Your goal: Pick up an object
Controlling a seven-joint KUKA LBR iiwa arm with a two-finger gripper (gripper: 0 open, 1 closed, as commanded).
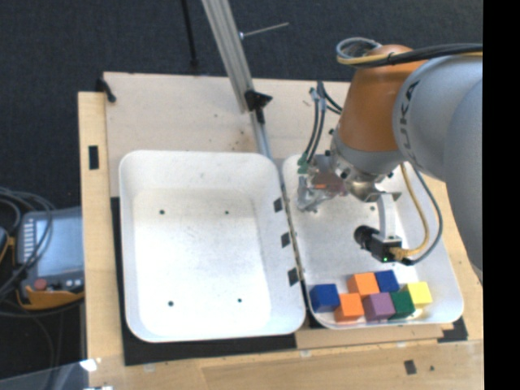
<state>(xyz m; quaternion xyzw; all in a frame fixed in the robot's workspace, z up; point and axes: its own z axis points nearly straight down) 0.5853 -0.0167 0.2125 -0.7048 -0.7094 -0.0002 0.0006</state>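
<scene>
Blocks [372, 296]: you see seven coloured cubes bunched at the near edge of the right bin [431, 250], well below the gripper.
Gripper [309, 195]: it hangs over the right bin's far left part; you cannot tell its state.
Left bin [203, 242]: beside the gripper.

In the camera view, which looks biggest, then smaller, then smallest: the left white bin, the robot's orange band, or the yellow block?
1. Shallow white plastic left bin, largest.
2. Orange band on the grey arm; it sits nearer the camera, so it may look bigger than it is.
3. Small yellow cube block, smallest.
</scene>
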